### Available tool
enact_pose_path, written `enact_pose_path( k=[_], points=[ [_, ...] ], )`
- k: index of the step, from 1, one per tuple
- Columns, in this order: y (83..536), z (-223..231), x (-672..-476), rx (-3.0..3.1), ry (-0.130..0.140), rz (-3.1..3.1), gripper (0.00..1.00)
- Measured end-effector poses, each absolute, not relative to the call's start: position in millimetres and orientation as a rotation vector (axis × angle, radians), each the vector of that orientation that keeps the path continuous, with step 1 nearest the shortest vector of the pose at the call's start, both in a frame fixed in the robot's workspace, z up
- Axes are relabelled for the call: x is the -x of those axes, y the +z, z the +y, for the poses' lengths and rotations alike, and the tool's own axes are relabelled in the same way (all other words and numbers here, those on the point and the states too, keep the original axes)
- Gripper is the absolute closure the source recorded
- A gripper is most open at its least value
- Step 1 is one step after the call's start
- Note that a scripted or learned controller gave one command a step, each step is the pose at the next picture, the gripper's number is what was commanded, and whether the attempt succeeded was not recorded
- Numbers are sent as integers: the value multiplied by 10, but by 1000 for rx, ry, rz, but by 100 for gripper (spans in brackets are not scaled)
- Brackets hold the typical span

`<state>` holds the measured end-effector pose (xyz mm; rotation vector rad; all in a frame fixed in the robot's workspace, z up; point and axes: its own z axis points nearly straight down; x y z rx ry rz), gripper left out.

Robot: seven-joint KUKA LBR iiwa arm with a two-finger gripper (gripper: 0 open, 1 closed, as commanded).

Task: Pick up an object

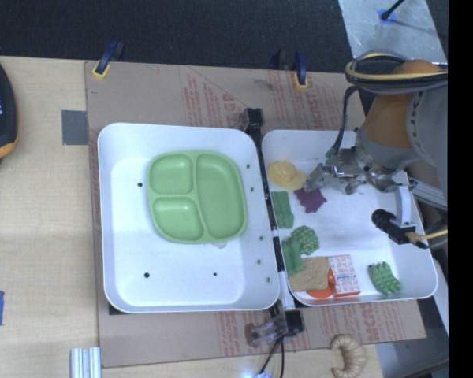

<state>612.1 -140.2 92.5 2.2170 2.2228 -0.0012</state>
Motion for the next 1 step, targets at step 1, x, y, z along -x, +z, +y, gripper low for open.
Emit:
enact_pose_path(
  k=[1],
  points=[
    [925,-1608,-5569,-2223,-6,2225,0]
  ],
)
